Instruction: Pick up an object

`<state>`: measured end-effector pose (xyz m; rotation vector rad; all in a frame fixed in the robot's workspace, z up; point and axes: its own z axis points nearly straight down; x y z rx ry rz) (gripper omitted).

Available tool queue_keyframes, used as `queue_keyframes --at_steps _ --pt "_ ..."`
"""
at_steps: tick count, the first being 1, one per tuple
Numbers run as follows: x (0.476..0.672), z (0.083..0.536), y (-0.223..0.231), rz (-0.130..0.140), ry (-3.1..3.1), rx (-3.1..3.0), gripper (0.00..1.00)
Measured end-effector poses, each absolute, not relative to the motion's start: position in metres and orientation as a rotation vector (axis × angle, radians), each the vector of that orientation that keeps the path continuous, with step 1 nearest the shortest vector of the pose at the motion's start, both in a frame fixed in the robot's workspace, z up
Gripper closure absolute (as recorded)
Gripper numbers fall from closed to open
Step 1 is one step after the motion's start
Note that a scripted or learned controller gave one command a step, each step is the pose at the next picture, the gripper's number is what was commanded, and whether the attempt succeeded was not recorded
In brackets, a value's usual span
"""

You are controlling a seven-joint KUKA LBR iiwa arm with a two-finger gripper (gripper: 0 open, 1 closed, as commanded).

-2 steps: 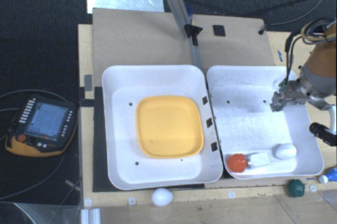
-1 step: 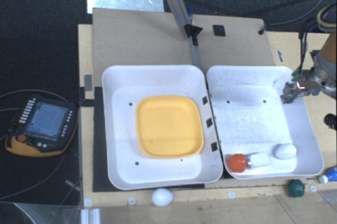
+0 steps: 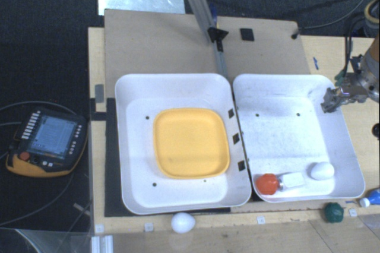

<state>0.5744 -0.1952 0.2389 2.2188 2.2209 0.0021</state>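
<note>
Nothing is picked yet: the gripper (image 3: 330, 101), grip state unclear, hangs at the right bin's (image 3: 285, 91) rim, well apart from the red ball (image 3: 267, 184).

Even overhead light, slightly soft focus

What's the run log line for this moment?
gripper: over right bin upper right edge, holding nothing seen | right bin front: red object, white egg | left bin: yellow plate | pick: not done

One fixed camera above the bench (image 3: 178, 38), looking down aslant, both white bins (image 3: 133, 186) fully framed
</note>
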Motion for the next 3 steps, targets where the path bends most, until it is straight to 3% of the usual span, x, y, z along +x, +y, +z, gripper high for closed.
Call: queue_keyframes --at_steps 3 --pt "0.584 0.222 -0.049 0.002 2.226 2.217 1.0"
